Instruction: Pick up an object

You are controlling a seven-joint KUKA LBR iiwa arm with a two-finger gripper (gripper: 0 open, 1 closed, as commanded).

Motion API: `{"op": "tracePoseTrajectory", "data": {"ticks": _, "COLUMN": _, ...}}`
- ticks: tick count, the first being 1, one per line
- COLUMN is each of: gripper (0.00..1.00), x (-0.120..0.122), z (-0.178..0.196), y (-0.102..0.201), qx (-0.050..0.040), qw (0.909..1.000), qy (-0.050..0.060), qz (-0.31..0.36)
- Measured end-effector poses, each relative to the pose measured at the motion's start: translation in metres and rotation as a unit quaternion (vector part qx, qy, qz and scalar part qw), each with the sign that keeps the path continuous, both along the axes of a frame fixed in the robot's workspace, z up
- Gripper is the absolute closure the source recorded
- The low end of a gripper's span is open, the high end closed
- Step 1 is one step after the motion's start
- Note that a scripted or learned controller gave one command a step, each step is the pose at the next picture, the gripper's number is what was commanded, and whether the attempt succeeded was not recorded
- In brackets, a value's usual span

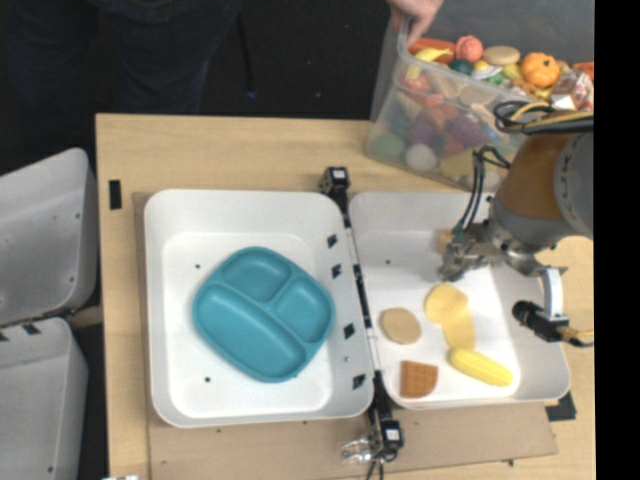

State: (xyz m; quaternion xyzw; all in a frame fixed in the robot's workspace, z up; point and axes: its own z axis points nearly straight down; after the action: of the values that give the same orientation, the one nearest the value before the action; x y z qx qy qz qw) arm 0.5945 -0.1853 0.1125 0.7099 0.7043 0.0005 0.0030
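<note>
Squinting at the gripper (462,259), honestly can't tell what the claw is doing, it's a dark blurry lump low over the right bin (400,215), near that bin's middle, and the fingers just don't resolve. Nothing visibly held. The arm (535,193) itself gets cut off at the right side, with the orange band showing above the wrist.

Count for the right bin, four food pieces: one pale yellow chunk (448,308) just below the gripper, one round tan cookie-looking disc (401,325) to its left, one yellow corn-like piece (481,367) toward the front right, and one orange wedge (419,378) near the front edge. The yellow chunk and the corn look close to touching, hard to say.

The left bin (180,388) has one teal divided plate (263,313) sitting roughly centred, white floor open all around it.

Behind the bins, a hand (412,3) holds a clear tub (440,118) of mixed toys, too jumbled to count.
</note>
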Motion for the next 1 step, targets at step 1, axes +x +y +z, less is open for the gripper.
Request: {"op": "tracePoseTrajectory", "data": {"ticks": 1, "gripper": 1.00, "x": 0.0022, "z": 0.0638, "y": -0.0073, "qx": 0.0002, "qw": 1.0000, "qy": -0.002, "qz": 0.000}}
